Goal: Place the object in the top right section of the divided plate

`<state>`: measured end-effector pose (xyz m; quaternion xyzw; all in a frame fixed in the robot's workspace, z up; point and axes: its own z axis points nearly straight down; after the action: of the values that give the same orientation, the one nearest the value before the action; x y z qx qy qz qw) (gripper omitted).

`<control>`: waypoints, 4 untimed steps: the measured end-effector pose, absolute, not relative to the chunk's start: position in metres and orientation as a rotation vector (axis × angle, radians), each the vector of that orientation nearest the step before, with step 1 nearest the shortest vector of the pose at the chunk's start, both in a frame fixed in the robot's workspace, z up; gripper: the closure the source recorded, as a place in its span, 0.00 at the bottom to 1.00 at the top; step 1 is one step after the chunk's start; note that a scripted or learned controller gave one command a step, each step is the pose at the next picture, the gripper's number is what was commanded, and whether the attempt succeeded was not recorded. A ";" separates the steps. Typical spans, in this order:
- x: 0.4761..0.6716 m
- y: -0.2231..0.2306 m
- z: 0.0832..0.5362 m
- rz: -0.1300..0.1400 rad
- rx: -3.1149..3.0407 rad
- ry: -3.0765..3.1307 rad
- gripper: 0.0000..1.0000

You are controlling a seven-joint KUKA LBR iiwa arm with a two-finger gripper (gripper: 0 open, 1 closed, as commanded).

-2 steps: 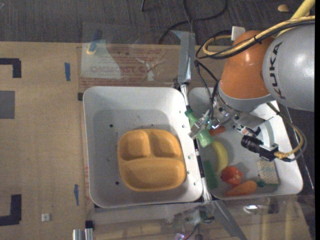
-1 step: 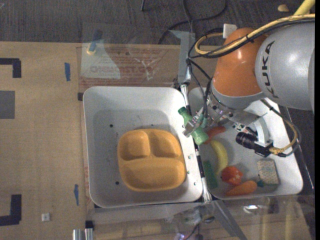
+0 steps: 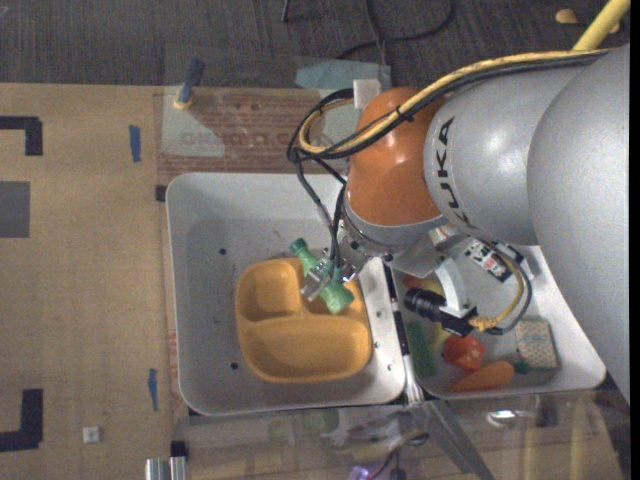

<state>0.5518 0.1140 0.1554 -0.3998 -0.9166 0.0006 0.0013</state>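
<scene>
Arm (image 3: pixel 500 158) hides much of the right bin (image 3: pixel 585 363) and maybe some of the plate's (image 3: pixel 300 333) top right section; arm body cut off at right edge.

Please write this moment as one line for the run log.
arm: over left bin | gripper: on green object | object: above yellow divided plate, top right section

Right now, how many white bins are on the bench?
2. The left bin holds the yellow divided plate; the right bin sits beside it, partly covered by the arm, holding food items.
</scene>
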 end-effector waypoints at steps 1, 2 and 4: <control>0.572 0.119 0.179 -0.002 -1.024 -2.973 1.00; 0.536 0.150 0.196 0.001 -0.901 -3.008 1.00; 0.583 0.056 0.184 -0.002 -0.440 -3.115 1.00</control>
<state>0.5835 0.0562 0.1842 -0.1398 -0.9902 -0.0008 -0.0021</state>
